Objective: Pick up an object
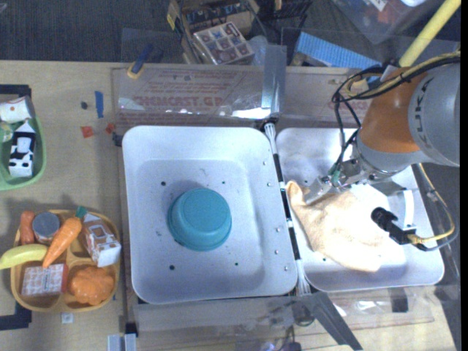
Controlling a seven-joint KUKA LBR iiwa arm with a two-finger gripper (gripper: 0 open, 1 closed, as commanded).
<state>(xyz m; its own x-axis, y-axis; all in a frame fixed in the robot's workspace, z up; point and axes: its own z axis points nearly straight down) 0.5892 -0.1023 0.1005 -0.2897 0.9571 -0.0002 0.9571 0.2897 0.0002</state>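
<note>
Beige cloth (342,229): lying in right bin (431,273).
Gripper (316,193): reaching its edge; grip state — cannot tell.
Next: closing, lifting.

This looks like a robot lab. A big grey robot arm (431,115) with loose cables (351,93) reaches over white bins (146,152) on a wooden bench (66,93), beside toy food (62,240).

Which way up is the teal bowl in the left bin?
Upside down. The teal bowl shows a flat closed base on top with no hollow or open rim, resting on the left bin floor.
</note>
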